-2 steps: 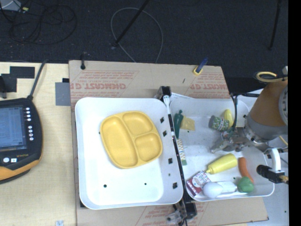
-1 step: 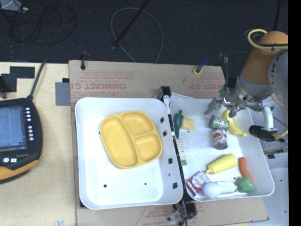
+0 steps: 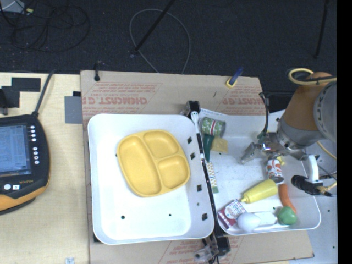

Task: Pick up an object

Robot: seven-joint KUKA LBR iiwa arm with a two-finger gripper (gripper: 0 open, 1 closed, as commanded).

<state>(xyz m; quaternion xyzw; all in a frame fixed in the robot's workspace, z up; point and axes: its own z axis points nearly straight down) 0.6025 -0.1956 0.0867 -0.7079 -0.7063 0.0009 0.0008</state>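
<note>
counter (image 3: 55, 92): pale wood, cardboard sheet (image 3: 165, 95) under bins
bins: 2, white
tray (image 3: 153, 162): 1, yellow, left bin (image 3: 110, 213)
gripper (image 3: 254, 153): jaws apart, right bin (image 3: 313, 216), 3 o'clock

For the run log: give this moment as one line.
gripper over right bin | nothing visibly held | yellow tray in left bin

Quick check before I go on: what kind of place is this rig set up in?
Most likely a robotics lab bench. Two shallow white bins, the left bin and the right bin, sit on cardboard; a teach pendant lies at the left, and loose cables trail over dark carpet behind. The right bin holds toy food.
</note>
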